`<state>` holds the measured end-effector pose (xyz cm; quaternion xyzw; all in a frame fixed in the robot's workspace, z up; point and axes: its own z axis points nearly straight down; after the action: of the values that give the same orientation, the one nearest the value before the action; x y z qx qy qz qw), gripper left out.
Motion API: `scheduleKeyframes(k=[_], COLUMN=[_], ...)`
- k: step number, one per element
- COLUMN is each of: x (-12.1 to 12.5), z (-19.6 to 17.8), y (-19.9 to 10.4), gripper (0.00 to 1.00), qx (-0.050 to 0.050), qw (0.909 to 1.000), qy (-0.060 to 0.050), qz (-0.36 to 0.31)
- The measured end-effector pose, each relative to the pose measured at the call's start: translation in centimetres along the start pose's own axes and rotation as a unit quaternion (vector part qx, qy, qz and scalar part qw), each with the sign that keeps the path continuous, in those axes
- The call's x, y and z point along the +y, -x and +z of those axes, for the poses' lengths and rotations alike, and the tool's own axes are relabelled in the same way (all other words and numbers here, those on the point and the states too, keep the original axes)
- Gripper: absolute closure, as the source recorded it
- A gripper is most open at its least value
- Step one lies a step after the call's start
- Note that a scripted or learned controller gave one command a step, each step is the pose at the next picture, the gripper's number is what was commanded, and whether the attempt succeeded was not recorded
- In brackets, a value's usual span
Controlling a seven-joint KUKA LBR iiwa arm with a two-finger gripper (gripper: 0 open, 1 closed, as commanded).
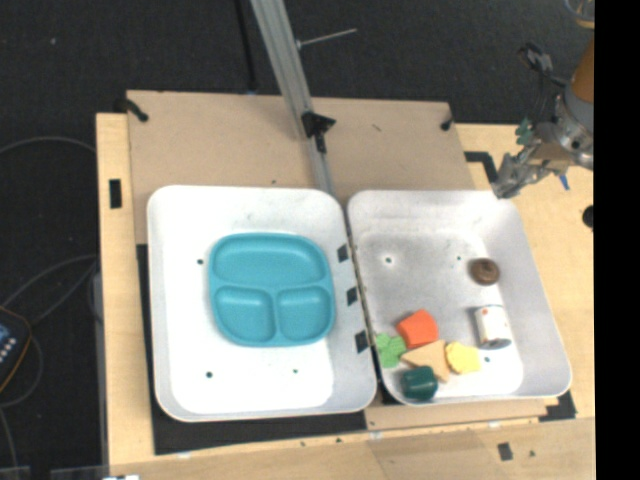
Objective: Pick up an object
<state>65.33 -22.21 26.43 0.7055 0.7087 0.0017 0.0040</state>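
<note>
Arm (575, 98) at the right edge — above the right bin's (520, 228) far corner.

Arm (578, 88) cut off at right edge of view; upper links out of frame. Gripper (510, 180) small and blurred beyond far right corner of right bin (520, 228). Green block (389, 348) partly covered by tan piece (425, 356) near front edge. Bench (120, 388) cropped at bottom edge.
</note>
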Motion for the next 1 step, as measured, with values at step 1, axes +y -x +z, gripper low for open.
scheduleKeyframes(k=[1], x=[-1.5], z=[-0.82], y=[-4.45], gripper=[1.0], qx=[0.001], qw=[1.0], qy=[-0.003], qz=[-0.001])
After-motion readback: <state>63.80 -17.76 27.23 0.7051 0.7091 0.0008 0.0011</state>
